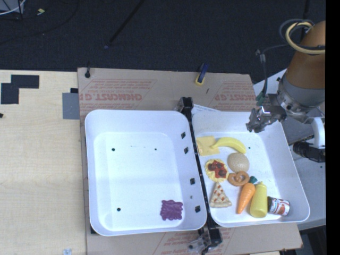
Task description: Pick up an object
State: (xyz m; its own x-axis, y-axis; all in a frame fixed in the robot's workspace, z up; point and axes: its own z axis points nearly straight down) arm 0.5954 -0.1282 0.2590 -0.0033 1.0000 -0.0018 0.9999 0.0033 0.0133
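Poised over the far right corner of the right bin (297,195): the jaws (258,120), dark and small, open or closed impossible to tell, nothing visible between them. Below, clustered in that bin: banana (232,143), cheese wedge (205,145), pizza round (217,169), beige bun (238,161), pretzel (238,178), pizza slice (219,196), carrot (245,195), mustard bottle (259,200), small jar (278,206). In the left bin (101,142), near right corner: 1 purple grape bunch (171,210). Under both bins, cardboard (138,92) on the desk (37,169).
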